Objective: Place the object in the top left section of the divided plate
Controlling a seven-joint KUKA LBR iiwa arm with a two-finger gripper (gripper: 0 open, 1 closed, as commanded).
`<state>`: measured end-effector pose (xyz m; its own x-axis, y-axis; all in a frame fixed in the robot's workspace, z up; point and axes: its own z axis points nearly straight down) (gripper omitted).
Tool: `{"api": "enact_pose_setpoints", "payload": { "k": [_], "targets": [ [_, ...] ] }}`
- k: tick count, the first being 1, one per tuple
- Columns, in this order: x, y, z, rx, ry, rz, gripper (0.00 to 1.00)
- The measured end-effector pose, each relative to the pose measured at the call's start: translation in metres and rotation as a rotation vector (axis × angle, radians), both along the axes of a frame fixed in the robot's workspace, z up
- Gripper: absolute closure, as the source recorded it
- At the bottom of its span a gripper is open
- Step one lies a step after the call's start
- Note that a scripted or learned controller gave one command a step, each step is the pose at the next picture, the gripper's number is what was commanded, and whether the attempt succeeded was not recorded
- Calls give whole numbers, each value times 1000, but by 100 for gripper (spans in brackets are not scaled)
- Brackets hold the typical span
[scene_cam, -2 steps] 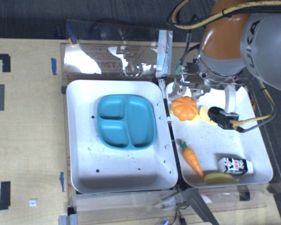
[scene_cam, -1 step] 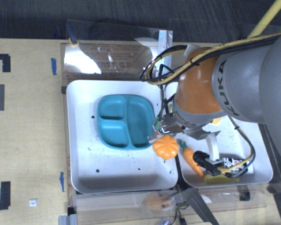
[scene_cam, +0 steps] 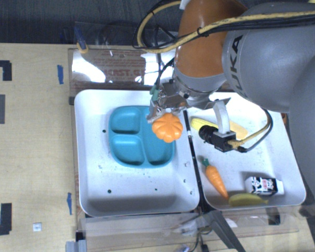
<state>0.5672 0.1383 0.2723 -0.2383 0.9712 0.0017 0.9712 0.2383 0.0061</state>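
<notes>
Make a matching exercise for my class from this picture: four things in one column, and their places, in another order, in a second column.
Things:
1. orange pumpkin
2. blue divided plate
3. carrot
4. black-and-white carton

Places:
A. right bin, near its front right corner
B. at the gripper tip, over the plate's right edge
C. flat in the left bin
D. right bin, close to the wall between the bins

Pairs: 1-B, 2-C, 3-D, 4-A

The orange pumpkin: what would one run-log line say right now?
pumpkin: under gripper, over plate's right edge | top-left section: unfilled | carrot: right bin
</notes>
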Motion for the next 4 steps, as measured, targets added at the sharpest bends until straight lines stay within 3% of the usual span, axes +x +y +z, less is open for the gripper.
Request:
{"api": "enact_pose_setpoints", "payload": {
  "k": [1,2,3,4],
  "targets": [
    [-18,2,65,-2,4,-229,100],
    [-82,15,5,-4,11,58,100],
    [-87,-18,-88,-4,8,687,100],
    [-6,74,-168,-4,-21,813,100]
  ]
}}
